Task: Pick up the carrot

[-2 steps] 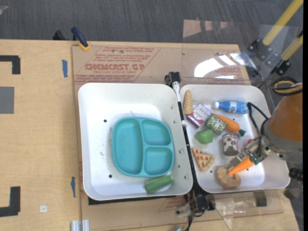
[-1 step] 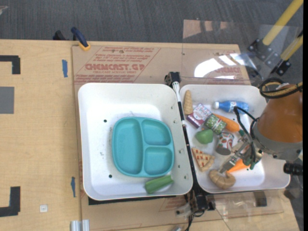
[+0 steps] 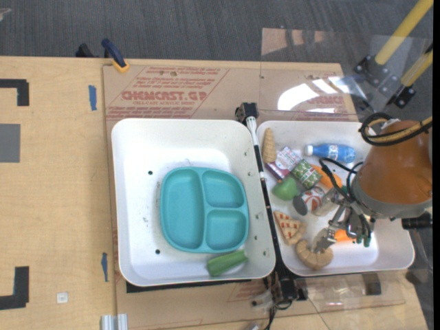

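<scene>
While the gripper (image 3: 342, 227) hangs low over the right bin (image 3: 395, 256), its fingers spread apart, the carrot (image 3: 342, 236) lies between them on the bin floor, seemingly touched but not lifted.

You are looking down from one fixed camera above the bench (image 3: 55, 184), tilted at a slant. Both white bins (image 3: 130, 184) sit mid-frame at moderate range, and the arm (image 3: 402, 170) comes in from the right edge of the frame.
</scene>
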`<state>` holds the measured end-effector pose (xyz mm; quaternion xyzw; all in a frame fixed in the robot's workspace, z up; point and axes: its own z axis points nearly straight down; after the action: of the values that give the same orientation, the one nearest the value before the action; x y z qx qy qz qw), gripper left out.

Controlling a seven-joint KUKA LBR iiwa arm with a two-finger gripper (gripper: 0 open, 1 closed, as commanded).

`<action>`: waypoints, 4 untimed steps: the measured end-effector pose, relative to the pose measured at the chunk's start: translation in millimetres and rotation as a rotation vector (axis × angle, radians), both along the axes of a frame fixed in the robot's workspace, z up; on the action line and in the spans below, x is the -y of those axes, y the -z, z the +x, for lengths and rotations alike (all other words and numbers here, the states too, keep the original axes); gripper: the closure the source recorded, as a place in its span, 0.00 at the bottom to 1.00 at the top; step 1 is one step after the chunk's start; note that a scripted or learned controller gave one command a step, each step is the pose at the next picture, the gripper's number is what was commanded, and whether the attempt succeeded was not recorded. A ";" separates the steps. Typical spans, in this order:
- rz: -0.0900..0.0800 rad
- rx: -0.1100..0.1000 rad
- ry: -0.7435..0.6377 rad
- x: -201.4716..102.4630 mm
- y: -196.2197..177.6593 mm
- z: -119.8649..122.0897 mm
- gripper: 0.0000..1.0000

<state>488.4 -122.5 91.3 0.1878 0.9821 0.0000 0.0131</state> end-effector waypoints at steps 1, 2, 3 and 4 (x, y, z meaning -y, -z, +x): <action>0.003 0.002 0.000 -1.5 -10.9 0.6 1.00; 0.004 -0.011 -0.162 5.3 0.0 -3.8 1.00; 0.003 -0.002 -0.161 4.7 -11.0 -0.9 1.00; -0.002 -0.009 -0.486 14.7 0.2 -0.2 1.00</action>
<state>488.2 -137.2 91.1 -0.0539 0.9985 0.0014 0.0087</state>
